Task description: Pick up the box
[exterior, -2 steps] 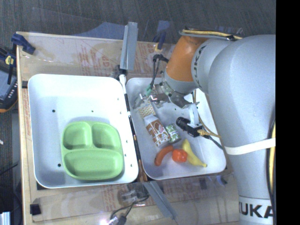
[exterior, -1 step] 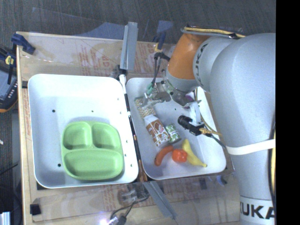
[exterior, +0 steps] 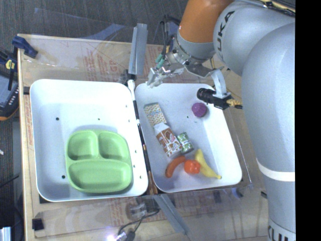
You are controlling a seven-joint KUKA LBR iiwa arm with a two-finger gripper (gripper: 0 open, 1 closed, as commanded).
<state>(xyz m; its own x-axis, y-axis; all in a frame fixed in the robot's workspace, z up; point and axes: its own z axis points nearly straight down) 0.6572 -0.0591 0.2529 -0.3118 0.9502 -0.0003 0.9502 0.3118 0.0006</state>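
Approach step, nothing grabbed yet. Gripper hangs over the right bin's far-left corner; can't tell its state. Box lies flat mid-bin, touching a snack packet on its far side and a small can beside it. Next: travel over the box, align, descend.
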